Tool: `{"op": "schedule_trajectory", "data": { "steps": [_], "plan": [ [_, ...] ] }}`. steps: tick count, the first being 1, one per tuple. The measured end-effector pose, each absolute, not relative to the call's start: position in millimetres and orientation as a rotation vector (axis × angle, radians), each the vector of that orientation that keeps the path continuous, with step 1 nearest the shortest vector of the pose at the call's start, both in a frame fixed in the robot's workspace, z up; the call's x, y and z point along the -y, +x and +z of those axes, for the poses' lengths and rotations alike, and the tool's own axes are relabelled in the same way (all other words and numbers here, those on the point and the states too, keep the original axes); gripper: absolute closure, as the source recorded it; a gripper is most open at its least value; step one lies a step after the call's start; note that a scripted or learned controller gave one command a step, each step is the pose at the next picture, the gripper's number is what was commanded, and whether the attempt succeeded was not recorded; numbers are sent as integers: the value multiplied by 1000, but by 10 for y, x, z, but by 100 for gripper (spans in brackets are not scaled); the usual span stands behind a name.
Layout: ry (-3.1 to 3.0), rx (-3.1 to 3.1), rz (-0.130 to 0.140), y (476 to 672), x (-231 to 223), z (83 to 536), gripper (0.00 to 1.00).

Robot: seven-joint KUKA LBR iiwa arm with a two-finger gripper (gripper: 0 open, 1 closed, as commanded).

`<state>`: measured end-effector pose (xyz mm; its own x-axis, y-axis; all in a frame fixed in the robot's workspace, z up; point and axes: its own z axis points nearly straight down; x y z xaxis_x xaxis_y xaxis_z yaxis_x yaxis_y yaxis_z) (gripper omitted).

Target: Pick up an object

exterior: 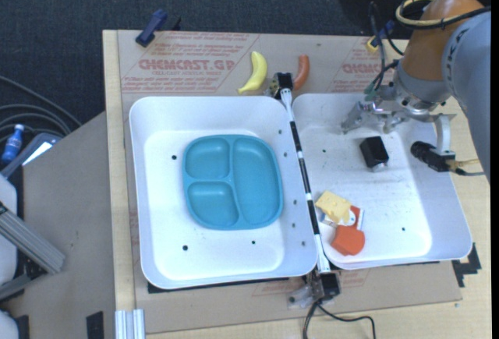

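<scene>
My gripper [373,120] hangs over the far part of the right bin [413,213], its grey fingers spread open with nothing between them. Just in front of it, a small black block [374,152] lies on the bin floor, apart from the fingers. At the bin's near left corner, a yellow wedge-shaped piece [333,206] rests against a red-orange piece [349,239].
The left bin [156,174] holds a blue divided plate [232,180]. Behind the bins, a yellow banana [253,72] and an orange sausage-shaped toy [301,71] lie on the bench. A blue clip [150,28] sits at the bench's far left corner.
</scene>
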<state>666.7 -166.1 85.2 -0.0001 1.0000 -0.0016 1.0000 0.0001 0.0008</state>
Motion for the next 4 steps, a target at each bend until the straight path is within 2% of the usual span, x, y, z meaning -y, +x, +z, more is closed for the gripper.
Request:
{"op": "schedule_trajectory", "data": {
  "steps": [1, 2, 3, 4],
  "plan": [
    [2219, -2220, -1, 6667, 1671, 852, 0],
    [2217, -2219, 1, 6675, 1669, 957, 100],
    [2217, -2219, 0, 6674, 1669, 956, 0],
    [2221, -2220, -1, 6665, 1755, 850, 0]
  ]
}}
